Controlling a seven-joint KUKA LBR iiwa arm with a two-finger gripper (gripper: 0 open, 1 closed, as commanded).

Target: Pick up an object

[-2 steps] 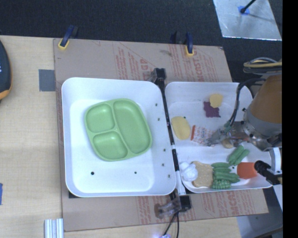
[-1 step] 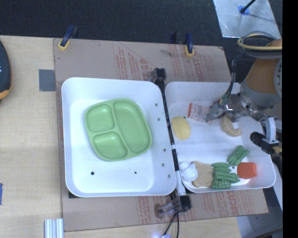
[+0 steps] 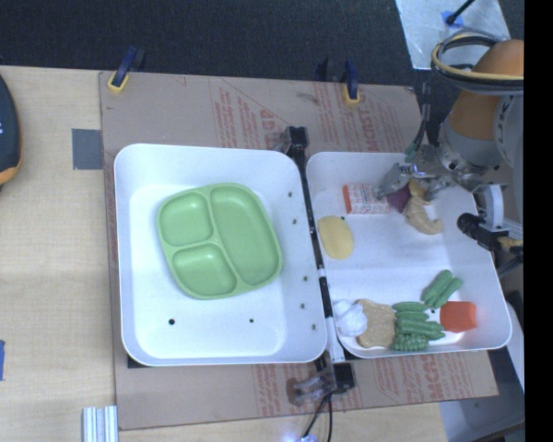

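My gripper (image 3: 404, 180) hangs low over the far part of the right bin (image 3: 387, 258), reaching in from the right under the grey arm with its orange band (image 3: 487, 88). Right below it lies a small dark purple object (image 3: 398, 196), and I cannot tell whether they touch. A white and red box (image 3: 363, 199) lies just left of it, and a tan, lumpy object (image 3: 423, 217) just right. A yellow lemon-like piece (image 3: 336, 238) rests by the bin's left wall.
The right bin's near end holds green bean pods (image 3: 440, 288), more green pods (image 3: 415, 327), an orange-red block (image 3: 458, 316), a tan toast slice (image 3: 376, 323) and a white lump (image 3: 350, 319). A green divided plate (image 3: 219, 240) lies in the left bin (image 3: 147, 330).
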